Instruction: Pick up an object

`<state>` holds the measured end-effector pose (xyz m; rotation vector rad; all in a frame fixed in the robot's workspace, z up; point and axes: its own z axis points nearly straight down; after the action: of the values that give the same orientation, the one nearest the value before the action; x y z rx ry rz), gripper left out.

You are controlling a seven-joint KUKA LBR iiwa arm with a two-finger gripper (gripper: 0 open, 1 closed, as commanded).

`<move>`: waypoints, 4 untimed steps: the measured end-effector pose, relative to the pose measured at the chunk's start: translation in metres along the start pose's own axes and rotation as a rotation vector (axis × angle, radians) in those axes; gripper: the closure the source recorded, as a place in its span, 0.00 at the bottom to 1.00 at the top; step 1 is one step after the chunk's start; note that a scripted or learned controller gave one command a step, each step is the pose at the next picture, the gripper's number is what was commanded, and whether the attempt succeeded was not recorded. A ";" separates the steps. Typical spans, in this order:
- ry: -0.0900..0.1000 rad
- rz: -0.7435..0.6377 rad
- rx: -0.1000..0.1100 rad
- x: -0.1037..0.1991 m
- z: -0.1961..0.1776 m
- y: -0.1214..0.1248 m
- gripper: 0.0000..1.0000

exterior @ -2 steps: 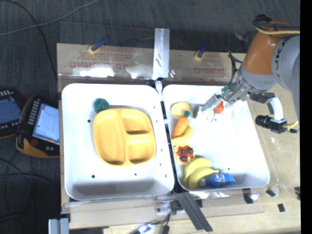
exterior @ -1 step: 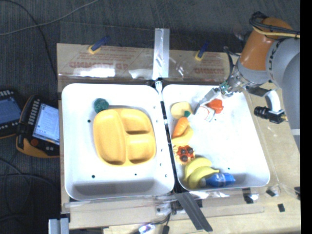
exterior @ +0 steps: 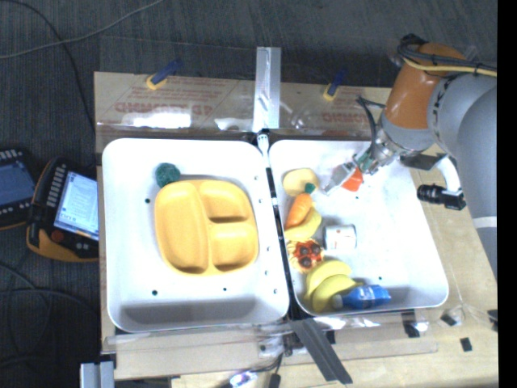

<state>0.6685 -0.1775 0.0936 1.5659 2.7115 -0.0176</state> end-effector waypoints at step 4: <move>0.006 -0.014 -0.016 0.037 0.003 -0.082 0.00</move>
<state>0.5791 -0.1867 0.0899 1.5450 2.7202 0.0089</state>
